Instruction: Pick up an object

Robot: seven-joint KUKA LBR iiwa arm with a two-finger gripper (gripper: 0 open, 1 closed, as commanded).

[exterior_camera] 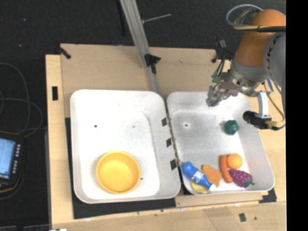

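The green toy [231, 127] sits alone in the right bin [192, 105], at five o'clock from the gripper [215, 98], whose pincer state I cannot tell; likely light, hard, slippery, best pinched across its middle

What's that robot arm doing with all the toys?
The grey and orange arm is trying to pick something up. Its tool hangs over the far end of the right bin with nothing in it. A small green toy sits alone nearby, and more toy food is piled at the near end. A yellow bowl sits in the left bin.
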